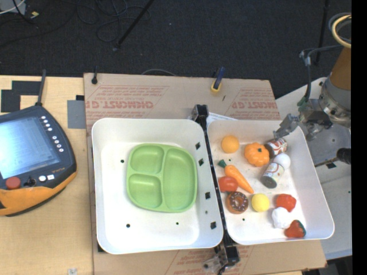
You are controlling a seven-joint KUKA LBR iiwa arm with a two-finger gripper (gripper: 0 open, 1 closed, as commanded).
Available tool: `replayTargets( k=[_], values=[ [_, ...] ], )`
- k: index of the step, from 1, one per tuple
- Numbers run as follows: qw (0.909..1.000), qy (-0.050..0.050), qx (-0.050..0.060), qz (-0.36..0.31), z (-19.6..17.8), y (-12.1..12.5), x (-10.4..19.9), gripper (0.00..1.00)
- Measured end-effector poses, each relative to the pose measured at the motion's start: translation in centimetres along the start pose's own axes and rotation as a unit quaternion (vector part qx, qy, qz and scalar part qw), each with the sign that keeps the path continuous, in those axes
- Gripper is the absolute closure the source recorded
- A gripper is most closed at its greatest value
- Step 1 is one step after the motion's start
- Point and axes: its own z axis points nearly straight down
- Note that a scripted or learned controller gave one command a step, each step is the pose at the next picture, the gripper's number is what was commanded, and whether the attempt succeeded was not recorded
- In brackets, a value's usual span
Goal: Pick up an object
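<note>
At the near edge, a dark clamp [225, 260] sits on the front of the cardboard sheet [149, 99] that lies under both bins. The sheet bears red printed lettering, upside down from this angle, on its far strip and again at the near edge; the words are too blurred to read.

The left bin [109, 222] holds a green divided plate [161, 177] lying flat near its middle, with bare white floor all round it.

The right bin [321, 211] is crowded. A red strawberry-like toy [295, 229] and a white lump [280, 217] lie in the near right corner. Behind them are a red piece [285, 201], a yellow lemon [260, 202] and a chocolate doughnut [237, 201]. A tomato [227, 184] touches a carrot [239, 178]. Farther back are an orange ball [230, 144] and a pumpkin [257, 154]. A small can [276, 148] with a red-and-white label, its print unreadable, is just beside the pumpkin. A white-and-grey bottle [274, 173] lies tilted next to it. Open floor remains along the bin's right wall and far left corner.

The gripper [285, 126] hangs at the far right side of this bin, just above the small can; whether it is open or closed cannot be told.

A teach pendant [31, 159] rests at the left, its screen text illegible.
</note>
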Motion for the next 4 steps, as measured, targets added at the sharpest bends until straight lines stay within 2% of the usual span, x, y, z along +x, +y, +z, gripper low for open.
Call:
replayTargets(
  k=[1,4],
  values=[
    [1.0000,-0.002,-0.007,-0.001,-0.8,0.2,0.0,0.00],
    [1.0000,0.000,-0.004,-0.001,13.4,0.9,1.8,0.00]
  ],
)
